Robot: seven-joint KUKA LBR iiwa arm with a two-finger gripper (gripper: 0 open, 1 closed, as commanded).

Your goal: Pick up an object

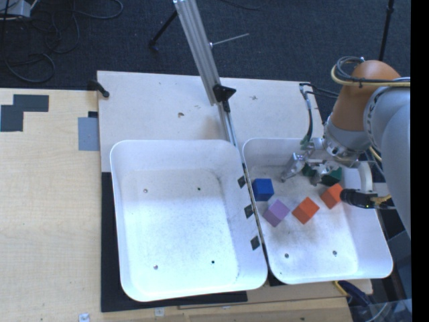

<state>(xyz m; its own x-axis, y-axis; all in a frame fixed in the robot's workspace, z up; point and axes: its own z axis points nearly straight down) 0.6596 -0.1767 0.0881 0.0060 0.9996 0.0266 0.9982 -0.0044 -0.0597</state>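
Nearest the camera, left bin (134,274): a shallow white tray at about 7 o'clock of the scene, its floor bare.
Right bin (375,260): holds every block, all toward its far half.
Purple block (275,212): closest of them, at 9 o'clock from the orange block (305,210), a small gap between.
Blue block (263,188): just beyond, hard by the dividing wall.
Second orange block (331,196): at 2 o'clock from the first, near a dark green piece (330,177).
Gripper (305,166): low over the bin's far side, nothing visibly between its fingers; released or clenched I cannot tell, since the linkage blurs here.
Handling: small cubes, probably light and rigid, with flat faces; pinch two opposite sides. The first orange block stands freest.
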